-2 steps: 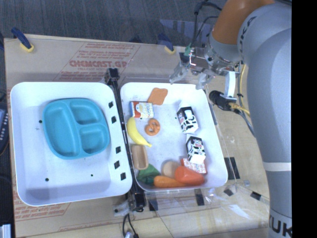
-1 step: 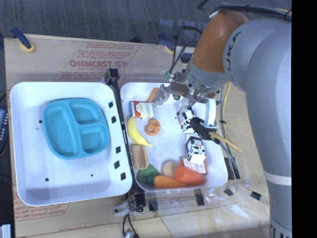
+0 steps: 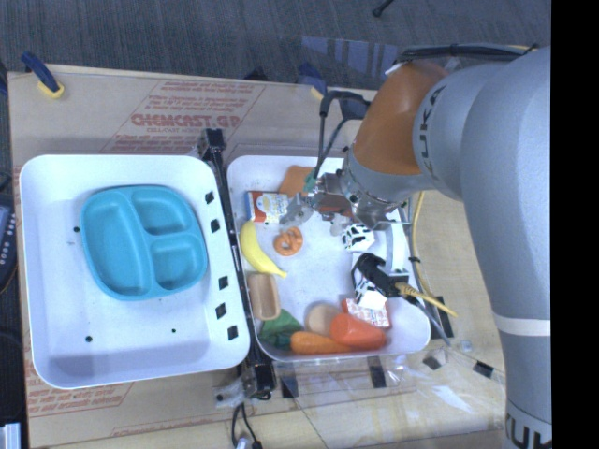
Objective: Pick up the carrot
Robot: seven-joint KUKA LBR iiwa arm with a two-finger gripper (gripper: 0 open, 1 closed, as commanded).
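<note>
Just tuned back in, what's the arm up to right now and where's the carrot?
The arm has its gripper low over the far end of the right bin, near the small carton and the pretzel. The carrot lies untouched at the bin's near end, beside the green leafy piece and the red item. The left bin holds a blue divided tray.

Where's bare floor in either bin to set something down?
Left white bin: a wide bare strip along its near edge, below the blue sectioned plastic tray. Right white bin: a small patch mid-floor, between the yellow banana and the end effector. Its near end around the orange carrot is crowded.
</note>
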